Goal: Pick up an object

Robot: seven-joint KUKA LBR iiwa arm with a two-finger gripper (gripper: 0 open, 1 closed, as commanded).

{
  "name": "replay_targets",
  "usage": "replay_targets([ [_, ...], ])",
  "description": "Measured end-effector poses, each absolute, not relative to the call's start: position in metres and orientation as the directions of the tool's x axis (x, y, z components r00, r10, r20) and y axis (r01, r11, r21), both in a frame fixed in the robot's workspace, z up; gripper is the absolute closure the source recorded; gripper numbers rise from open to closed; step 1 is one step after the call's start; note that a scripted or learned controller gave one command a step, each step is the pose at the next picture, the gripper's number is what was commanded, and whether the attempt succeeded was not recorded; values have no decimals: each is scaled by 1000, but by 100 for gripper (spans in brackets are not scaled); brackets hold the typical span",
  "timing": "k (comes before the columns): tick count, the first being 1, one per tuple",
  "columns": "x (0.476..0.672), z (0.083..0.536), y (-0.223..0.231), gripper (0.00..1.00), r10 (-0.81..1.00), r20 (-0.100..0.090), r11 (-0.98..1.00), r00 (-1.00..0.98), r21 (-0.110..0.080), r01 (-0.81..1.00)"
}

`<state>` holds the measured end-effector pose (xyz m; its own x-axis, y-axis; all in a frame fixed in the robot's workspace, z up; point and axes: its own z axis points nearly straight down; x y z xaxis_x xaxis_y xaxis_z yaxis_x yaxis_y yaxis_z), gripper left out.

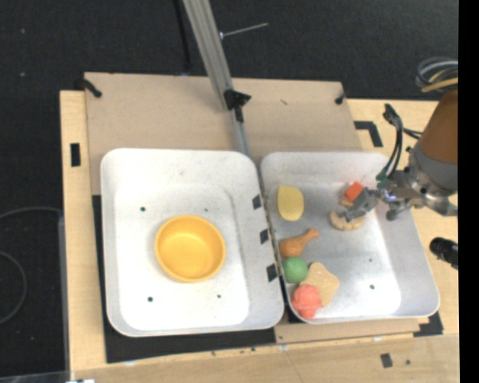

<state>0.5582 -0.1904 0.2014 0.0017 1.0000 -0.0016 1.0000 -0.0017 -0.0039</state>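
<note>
No legible writing; fingers [358, 206] perhaps touching beige ring [348, 220].

From where I stand, nothing here can be read: no words, labels, brand marks or numbers show on anything at this distance.
</note>
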Motion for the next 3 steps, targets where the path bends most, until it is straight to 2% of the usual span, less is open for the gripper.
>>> replay_targets([
  [1,565,141,-190,0,1000,-1,-2,2,-4,1000],
  [2,566,156,-190,100,1000,-1,-5,5,5,1000],
  [3,566,221,-192,100,1000,-3,3,-3,9,1000],
])
